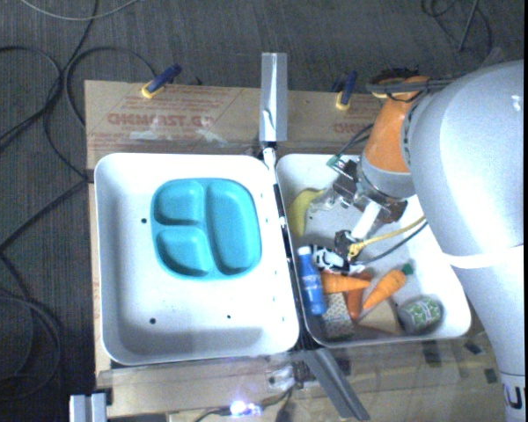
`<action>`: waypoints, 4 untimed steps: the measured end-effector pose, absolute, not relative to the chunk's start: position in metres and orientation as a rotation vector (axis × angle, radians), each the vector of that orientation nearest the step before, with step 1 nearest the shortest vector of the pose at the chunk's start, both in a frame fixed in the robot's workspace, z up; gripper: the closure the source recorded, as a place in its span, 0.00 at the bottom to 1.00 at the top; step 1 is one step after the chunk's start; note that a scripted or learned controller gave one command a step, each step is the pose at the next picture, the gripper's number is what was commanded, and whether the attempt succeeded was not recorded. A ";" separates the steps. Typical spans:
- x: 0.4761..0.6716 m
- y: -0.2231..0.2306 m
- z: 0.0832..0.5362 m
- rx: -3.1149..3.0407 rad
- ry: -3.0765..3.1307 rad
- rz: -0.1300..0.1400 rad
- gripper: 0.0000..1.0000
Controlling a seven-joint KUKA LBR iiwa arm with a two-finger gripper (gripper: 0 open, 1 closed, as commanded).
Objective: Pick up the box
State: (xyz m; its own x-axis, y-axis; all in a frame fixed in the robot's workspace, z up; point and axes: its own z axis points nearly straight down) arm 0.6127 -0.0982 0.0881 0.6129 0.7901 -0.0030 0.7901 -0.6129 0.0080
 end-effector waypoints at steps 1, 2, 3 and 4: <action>0.613 -0.098 0.088 2.813 1.380 0.003 0.00; 0.602 -0.137 0.088 2.913 1.171 0.008 0.00; 0.631 -0.135 0.087 3.055 0.718 0.001 0.00; 0.619 -0.212 0.088 3.112 0.515 0.007 0.00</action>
State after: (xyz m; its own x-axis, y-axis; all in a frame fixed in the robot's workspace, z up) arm 0.6187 -0.2125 0.0875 0.9467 0.3220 0.0066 0.3221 -0.9466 -0.0122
